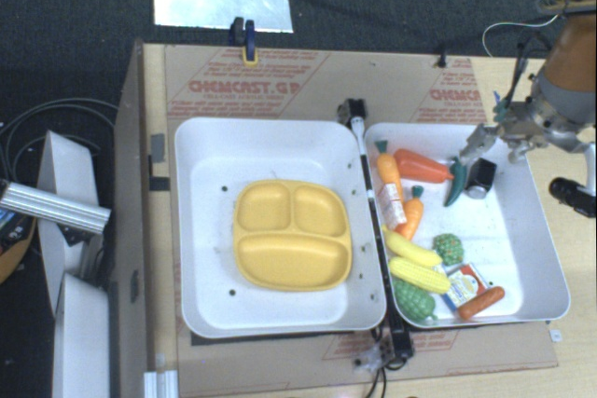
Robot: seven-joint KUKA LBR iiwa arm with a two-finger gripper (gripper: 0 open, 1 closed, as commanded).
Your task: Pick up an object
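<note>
The right bin (536, 228) holds several toy foods. A red-orange pepper (422, 166) lies at its back, with an orange carrot (385, 170) to its left. Nearer the front are a small labelled bottle (392, 198), a second carrot (411, 215), a yellow banana (409, 246) and a corn cob (420, 274). A green knobbly piece (449, 248), a green pickle (414, 299), a printed packet (460, 279) and a sausage (482, 300) also lie there. My gripper (469, 159) hangs low over the bin's back right. A dark teal pointed piece (454, 186) lies right beside and below it. Whether they touch is unclear.
The left bin (205, 200) holds a yellow divided plate (292, 233). A ridge (368, 210) separates the two bins. Most toys crowd the right bin's left side and front. Bare floor lies at its right, around (508, 228).
</note>
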